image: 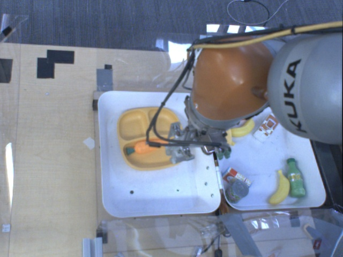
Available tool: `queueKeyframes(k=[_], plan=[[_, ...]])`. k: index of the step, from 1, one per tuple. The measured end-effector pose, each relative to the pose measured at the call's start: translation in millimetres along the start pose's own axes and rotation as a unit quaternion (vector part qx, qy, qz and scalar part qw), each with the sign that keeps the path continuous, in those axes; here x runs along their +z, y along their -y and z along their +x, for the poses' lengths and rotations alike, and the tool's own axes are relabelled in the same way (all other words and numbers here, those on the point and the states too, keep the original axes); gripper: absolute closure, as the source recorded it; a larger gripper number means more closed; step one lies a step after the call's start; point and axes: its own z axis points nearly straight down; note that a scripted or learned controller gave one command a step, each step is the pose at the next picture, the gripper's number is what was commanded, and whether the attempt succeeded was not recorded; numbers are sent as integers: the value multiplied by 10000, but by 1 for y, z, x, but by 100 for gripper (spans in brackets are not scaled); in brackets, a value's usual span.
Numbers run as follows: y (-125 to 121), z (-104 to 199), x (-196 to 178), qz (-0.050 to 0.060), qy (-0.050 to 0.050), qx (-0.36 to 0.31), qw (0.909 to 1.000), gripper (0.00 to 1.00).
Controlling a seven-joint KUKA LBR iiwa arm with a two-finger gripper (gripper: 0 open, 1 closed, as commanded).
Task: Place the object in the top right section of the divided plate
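Observation:
A yellow divided plate [140, 123] lies in the left white bin [161, 197]. An orange carrot with a green end [141, 148] rests in the plate's near section, lying left to right. My gripper [181, 146] hangs over the plate's right edge, just right of the carrot's orange tip. The orange wrist band and grey arm above it cover the plate's right side and part of its upper right section. A black cable loops down across the plate's divider.
The right bin [311, 197] holds a banana [280, 187], a green bottle [294, 178], a small tin [237, 190] with a red-and-white packet [233, 174], a red-and-white carton [266, 127], and a second banana [244, 128] half under the arm.

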Motion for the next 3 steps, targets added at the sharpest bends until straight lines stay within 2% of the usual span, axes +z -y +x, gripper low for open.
queueKeyframes(k=[1, 2, 3], plan=[[0, 0, 0, -1, -1, 0, 10000, 0], [0, -3, -11, -7, 45, 14, 10000, 100], [-2, -6, -74, 5, 3, -111, 9999, 100]])
